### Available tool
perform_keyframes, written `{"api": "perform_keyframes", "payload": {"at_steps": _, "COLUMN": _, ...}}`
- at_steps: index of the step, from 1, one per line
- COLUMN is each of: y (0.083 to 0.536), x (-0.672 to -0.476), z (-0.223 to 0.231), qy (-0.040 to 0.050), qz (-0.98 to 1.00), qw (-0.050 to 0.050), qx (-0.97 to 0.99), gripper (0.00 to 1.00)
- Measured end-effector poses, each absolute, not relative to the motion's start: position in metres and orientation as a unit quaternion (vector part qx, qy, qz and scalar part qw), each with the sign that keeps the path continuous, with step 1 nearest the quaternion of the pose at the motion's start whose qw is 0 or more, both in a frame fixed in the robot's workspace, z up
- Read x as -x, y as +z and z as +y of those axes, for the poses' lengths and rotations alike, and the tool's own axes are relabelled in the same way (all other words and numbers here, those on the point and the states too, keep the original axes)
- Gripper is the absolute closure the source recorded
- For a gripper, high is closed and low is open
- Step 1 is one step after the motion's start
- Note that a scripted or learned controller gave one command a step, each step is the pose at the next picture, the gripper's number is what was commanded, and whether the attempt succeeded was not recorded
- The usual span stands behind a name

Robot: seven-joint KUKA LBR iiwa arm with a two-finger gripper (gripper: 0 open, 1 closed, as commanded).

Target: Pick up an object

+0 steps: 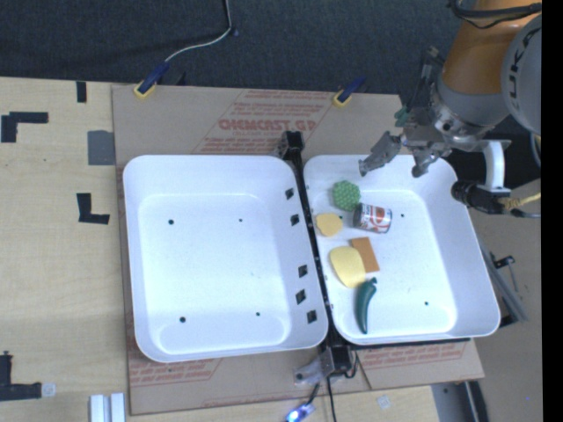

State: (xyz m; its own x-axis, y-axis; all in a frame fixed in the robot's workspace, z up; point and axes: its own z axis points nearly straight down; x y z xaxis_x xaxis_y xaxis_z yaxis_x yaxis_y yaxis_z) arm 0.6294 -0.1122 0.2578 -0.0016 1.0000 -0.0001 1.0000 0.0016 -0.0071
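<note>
Gripper point(396, 158): hung over the right bin's point(457, 262) far edge, at about twelve o'clock of the clutter, fingers spread apart, nothing between them. Contents of that bin, left half: green bumpy ball point(346, 193); small can point(374, 218) touching it at four o'clock; yellow round piece point(328, 225); orange block point(365, 255) beside yellow lump point(347, 266); green pepper point(365, 302) at six o'clock. Left bin point(211, 253): alongside.

Both white bins, the left bin point(211, 262) and the right bin point(440, 271), look like smooth, slightly glossy plastic, lying on a matt brown cardboard sheet point(255, 121) with red print. The small can point(375, 218) has a shiny metallic end, and the green pepper point(365, 303) looks glossy. The arm's orange band point(497, 3) shines like polished plastic above grey metal-looking pincer point(398, 160) parts.
</note>
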Motion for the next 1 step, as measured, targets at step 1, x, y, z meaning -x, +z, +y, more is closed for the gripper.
{"api": "perform_keyframes", "payload": {"at_steps": 1, "y": 0.1093, "x": -0.6333, "z": -0.0921, "qy": 0.0067, "qz": -0.708, "qw": 0.009, "qx": 0.706, "gripper": 0.0}}
